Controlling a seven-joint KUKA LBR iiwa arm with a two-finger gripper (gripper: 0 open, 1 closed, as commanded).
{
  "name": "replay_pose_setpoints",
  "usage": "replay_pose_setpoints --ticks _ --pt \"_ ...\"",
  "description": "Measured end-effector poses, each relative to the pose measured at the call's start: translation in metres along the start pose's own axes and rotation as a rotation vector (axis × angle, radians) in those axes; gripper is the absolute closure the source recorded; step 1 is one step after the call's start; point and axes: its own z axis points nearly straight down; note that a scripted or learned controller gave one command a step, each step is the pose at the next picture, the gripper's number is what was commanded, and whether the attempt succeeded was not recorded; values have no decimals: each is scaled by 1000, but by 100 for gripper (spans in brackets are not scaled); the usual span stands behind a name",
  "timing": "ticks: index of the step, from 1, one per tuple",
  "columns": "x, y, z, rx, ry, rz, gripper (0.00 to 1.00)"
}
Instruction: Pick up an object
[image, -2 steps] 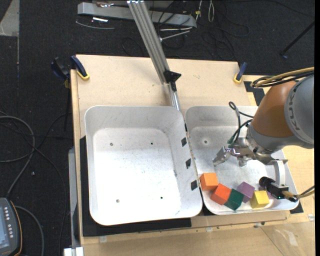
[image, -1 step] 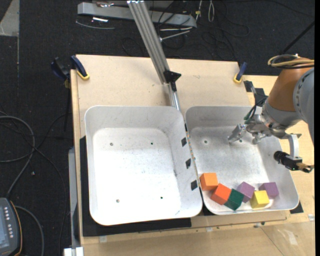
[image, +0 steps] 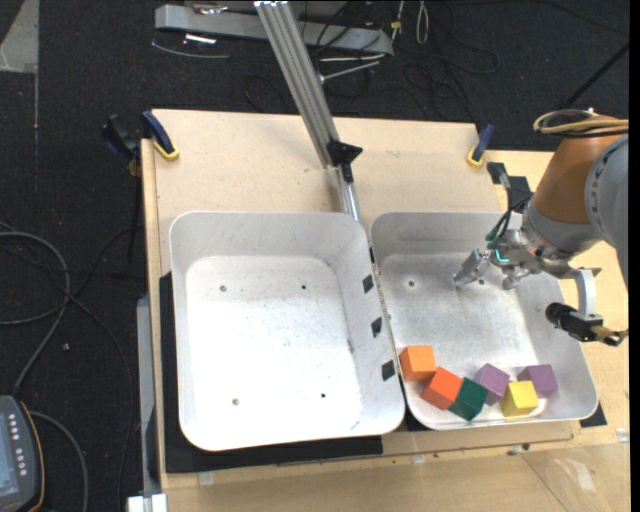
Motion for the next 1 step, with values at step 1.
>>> replay_pose_setpoints --ticks 1 --pt "73 -97 0 4 4 2 0"
